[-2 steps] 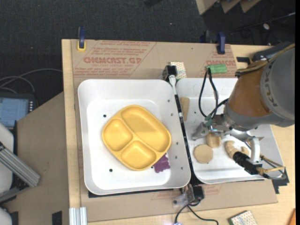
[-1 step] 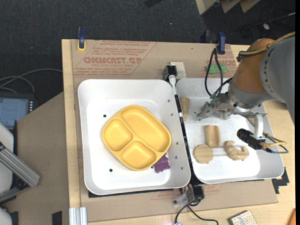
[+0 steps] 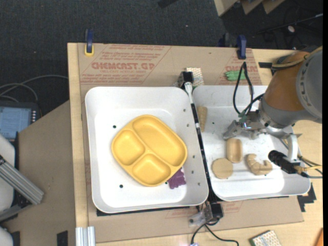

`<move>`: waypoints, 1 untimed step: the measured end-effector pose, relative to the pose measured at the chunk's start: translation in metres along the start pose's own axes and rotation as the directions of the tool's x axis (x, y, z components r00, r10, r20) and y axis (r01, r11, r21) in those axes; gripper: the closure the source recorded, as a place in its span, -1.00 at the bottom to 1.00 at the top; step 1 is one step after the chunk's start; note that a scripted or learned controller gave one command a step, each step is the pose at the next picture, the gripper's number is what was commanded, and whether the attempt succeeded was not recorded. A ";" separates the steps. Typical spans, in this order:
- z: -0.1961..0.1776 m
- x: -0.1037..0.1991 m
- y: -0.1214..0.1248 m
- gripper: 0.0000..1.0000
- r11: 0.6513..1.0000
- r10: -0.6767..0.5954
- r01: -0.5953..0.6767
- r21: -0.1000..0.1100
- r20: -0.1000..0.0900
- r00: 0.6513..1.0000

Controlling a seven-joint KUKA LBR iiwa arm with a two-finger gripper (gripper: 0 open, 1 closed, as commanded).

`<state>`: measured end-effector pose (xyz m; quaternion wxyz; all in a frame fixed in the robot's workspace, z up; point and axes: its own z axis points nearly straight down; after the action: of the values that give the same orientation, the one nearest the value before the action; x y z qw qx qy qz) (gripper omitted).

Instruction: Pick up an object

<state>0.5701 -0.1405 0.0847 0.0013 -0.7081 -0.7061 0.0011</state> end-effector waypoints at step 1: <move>-0.001 0.000 0.067 -1.00 1.000 -0.005 0.005 -0.011 0.003 1.000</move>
<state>0.6371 -0.1403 0.0855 -0.0036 -0.7062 -0.7080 -0.0019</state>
